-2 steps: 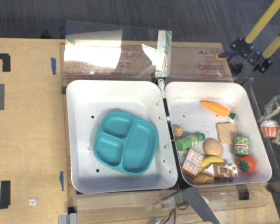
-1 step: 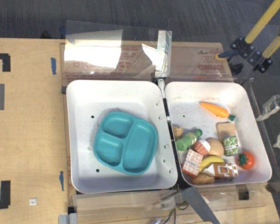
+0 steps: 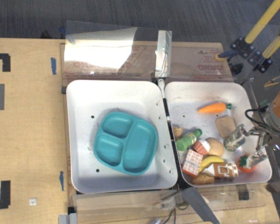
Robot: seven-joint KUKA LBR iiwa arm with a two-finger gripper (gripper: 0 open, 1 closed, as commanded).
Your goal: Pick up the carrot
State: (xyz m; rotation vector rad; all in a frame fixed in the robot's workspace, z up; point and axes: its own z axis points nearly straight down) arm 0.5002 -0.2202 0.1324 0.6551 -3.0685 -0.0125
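The carrot (image 3: 213, 108), orange with a small green top, lies on its side in the upper part of the right bin (image 3: 191, 92), apart from the other items. My gripper (image 3: 246, 147) reaches in at the bin's right side, below and to the right of the carrot. Its two metal fingers (image 3: 234, 139) stand apart, open, with nothing between them. A gap of bare bin floor and a brown slice (image 3: 225, 124) separate the gripper from the carrot.
Toy food is heaped in the right bin's lower half: a green bottle (image 3: 188, 140), a banana (image 3: 212, 161), a carton (image 3: 192, 162), a brown bottle (image 3: 224, 171) and a red piece (image 3: 246, 166) by the lower finger. The left bin (image 3: 79, 101) holds a teal divided plate (image 3: 126, 143).
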